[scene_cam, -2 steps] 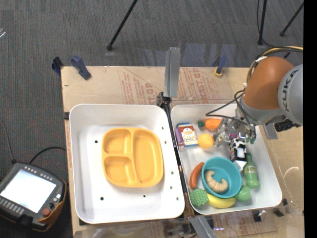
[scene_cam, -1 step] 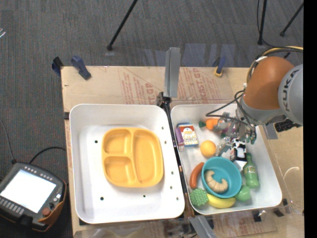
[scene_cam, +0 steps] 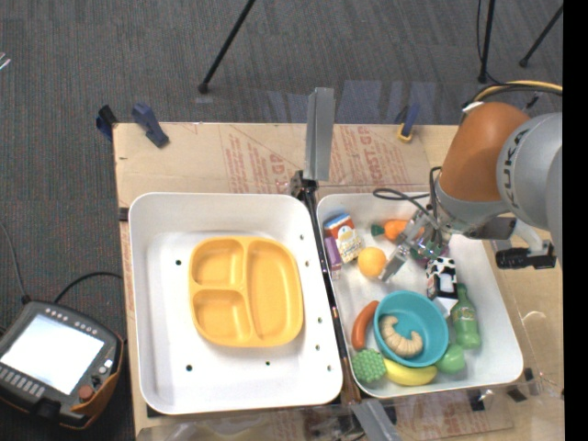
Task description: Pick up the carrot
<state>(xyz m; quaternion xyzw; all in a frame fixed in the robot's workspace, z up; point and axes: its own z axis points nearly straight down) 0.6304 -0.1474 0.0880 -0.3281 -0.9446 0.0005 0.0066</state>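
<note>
Not much here can be read. The grey arm [scene_cam: 537, 168] carries dark letters on its side, close to the orange band; they look like part of the maker's name, but only a stroke or two shows. The brown board [scene_cam: 248, 159] under the bins is printed with red lettering and red triangle outlines, upside down from here and too faint to make out. The small carton [scene_cam: 343, 237] in the right bin has a printed front, too small to read.

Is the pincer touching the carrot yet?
Cannot tell. In the camera view the pincer sits right beside the carrot, with no plain gap or contact.
</note>
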